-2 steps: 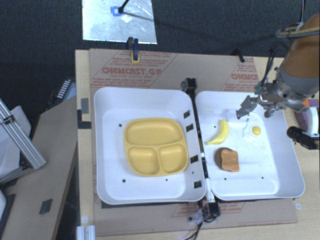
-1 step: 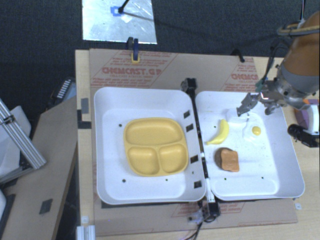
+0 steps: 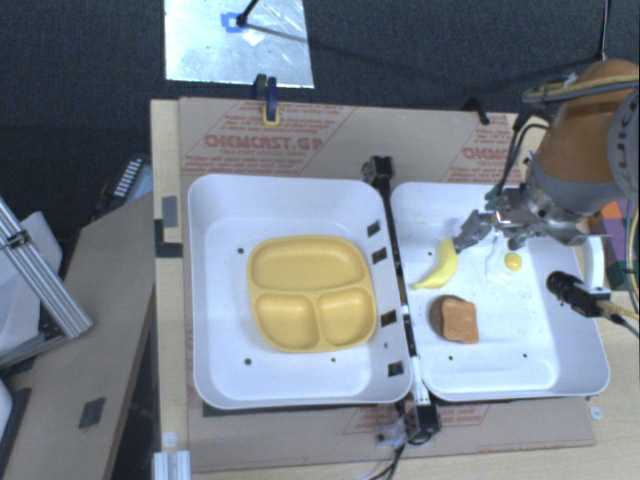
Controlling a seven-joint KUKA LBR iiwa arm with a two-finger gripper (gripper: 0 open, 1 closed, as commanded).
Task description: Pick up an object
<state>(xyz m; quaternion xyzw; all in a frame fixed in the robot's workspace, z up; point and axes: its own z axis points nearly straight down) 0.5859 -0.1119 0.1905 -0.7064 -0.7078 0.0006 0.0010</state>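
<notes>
1. Tool [image 3: 492,230] hangs over the right bin [image 3: 560,368], toward its twelve o'clock edge, with the grey arm and its orange band [image 3: 590,128] coming in from three o'clock. Nothing shows between its fingers; whether they are spread or closed I cannot tell from this angle.
2. Candidates in the right bin: a yellow banana [image 3: 440,265] just at seven o'clock of the tool, a small yellow ball [image 3: 513,261] just at five o'clock of it, and a brown block [image 3: 456,319] further toward six o'clock, near the banana but apart from it.
3. In the left bin [image 3: 215,368] a yellow divided plate [image 3: 308,292] lies flat, well away at nine o'clock.
4. Judgement: the banana looks like the nearest sensible target. To do the step well, centre the tool over the banana's middle, line the fingers across its narrow width rather than along its curve, and come straight down.
5. Risk, as I judge it: the banana lies near the divider between the bins, so a finger on that side may catch the wall. The ball would likely roll away if nudged.
</notes>
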